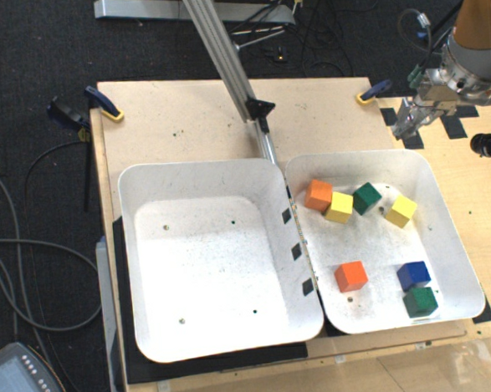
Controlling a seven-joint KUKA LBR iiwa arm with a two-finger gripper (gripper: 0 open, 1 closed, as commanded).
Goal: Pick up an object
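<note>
While lying flat on dark carpet, wooden bench [189, 111] bearing two shallow white bins side by side. Left bin [145, 198] larger-looking, speckled with dark specks. Right bin [433, 186] holding seven cubes. Grey arm with orange band [474, 16] reaching in at far right, above the bench's far right corner. Gripper [410, 125] hanging just beyond the right bin's far rim, over bare wood, apart from every cube; finger spread impossible to tell at this blur. Far row of cubes, left to right: orange cube [318, 194] touching yellow cube [340, 207], then dark green cube [366, 197], then second yellow cube [400, 210]. Nearer: orange-red cube [350, 276] alone mid-bin. Near right corner: blue cube [413, 275] just beside green cube [420, 302].
</note>
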